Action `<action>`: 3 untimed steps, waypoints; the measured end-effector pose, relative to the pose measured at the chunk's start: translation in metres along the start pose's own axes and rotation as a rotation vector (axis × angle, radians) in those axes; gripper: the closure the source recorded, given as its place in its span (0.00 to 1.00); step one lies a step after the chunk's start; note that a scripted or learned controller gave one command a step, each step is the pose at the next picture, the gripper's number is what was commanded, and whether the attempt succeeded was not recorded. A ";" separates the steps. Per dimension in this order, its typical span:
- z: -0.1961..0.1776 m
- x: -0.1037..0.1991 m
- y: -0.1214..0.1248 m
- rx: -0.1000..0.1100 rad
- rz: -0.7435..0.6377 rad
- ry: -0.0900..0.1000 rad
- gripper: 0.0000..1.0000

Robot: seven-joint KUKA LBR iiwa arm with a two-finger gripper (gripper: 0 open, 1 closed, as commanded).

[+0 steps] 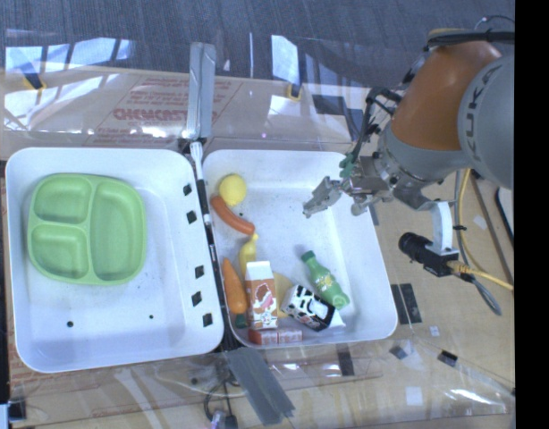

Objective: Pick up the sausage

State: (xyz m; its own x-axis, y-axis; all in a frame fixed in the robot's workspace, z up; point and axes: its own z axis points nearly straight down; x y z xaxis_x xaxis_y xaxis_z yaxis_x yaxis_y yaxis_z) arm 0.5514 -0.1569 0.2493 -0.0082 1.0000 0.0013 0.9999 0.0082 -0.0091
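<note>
While the sausage lies slantwise near the left wall of the right bin, just below the lemon, I see nothing gripping it. Its lower end points toward a small yellow piece, which sits above the juice carton. A carrot lies along the carton's left side, touching it. To the carton's right I see a black-and-white cow-print carton on its side, and a green bottle lying tilted just above it.

My gripper hangs over the upper right part of this bin, well apart from the sausage, with bare white floor between them. Whether its fingers are spread or pressed together I cannot tell from this angle. Nothing shows between them.

Over in the left bin I see a green divided plate in the upper left part.
</note>
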 end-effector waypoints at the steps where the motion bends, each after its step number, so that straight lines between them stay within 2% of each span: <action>1: 0.161 0.038 0.035 -0.002 -0.062 -0.001 0.00; 2: 0.159 0.039 0.099 -0.006 -0.279 -0.002 0.00; 3: 0.151 0.040 0.098 0.005 -0.283 0.002 1.00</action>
State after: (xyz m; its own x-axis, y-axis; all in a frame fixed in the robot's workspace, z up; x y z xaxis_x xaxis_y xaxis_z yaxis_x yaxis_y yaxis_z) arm 0.6481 -0.1160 0.0973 -0.2867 0.9580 0.0062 0.9579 0.2867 -0.0129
